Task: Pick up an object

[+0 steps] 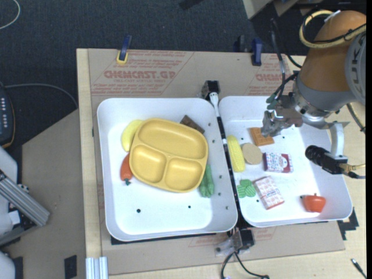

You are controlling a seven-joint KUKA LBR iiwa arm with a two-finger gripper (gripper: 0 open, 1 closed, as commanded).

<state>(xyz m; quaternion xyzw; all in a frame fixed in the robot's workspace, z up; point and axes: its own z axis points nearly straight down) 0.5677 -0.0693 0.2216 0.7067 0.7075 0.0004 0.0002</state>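
Observation:
My gripper hangs low over the back of the right bin, on the end of the grey and orange arm. Its tip is just above the back edge of a small orange block; whether they touch I cannot tell. Nothing can be seen held in it. In front of the block lie a tan round cookie, a yellow corn cob and a red and white packet. Nearer the front are a second packet, a green piece and a red tomato.
The left bin holds a yellow compartment tray. Around it lie a yellow fruit, a red-orange pepper, a brown piece and a green leafy item. A ridge where the two rims meet separates the bins.

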